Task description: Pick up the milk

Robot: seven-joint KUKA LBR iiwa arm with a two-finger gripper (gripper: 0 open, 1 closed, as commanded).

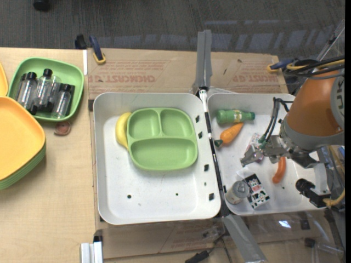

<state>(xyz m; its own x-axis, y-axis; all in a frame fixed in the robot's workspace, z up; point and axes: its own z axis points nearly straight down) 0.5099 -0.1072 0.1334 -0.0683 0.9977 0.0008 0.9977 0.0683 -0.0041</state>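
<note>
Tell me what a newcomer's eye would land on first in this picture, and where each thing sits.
The green divided plate stands out in the left bin, with something yellow tucked under its left edge. At the right, the arm's orange band looms over the right bin, where the end effector hangs above a clutter of small things, among them a carrot and a green bottle.

Left bin point(104, 163): green divided plate point(162, 138), banana point(121, 129) at its left edge. Right bin point(285, 201): green bottle point(235, 115), carrot point(231, 132) just below, can point(239, 189).
</note>
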